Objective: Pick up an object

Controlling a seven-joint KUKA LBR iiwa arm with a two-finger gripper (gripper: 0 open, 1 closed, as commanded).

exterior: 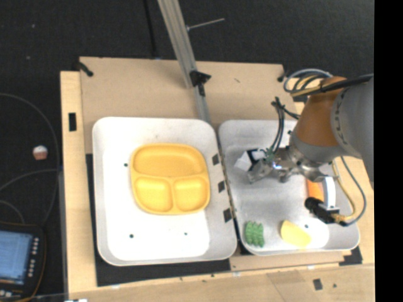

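My gripper (255, 168) hangs low over the upper left part of the right bin (272, 206), with the arm coming in from the right. A small green object (254, 233) lies near the bin's front left corner. To its right, by the front edge, rests a yellow rounded object (295, 234). An orange object (313, 187) shows partly beneath the wrist at the bin's right side. Both the green and the yellow object lie well in front of the gripper and apart from it.
The left bin (113, 187) holds a yellow divided plate (169, 177) with three compartments. A slanted metal post (182, 49) rises behind the bins. The divider between the bins (223, 187) runs just left of the gripper.
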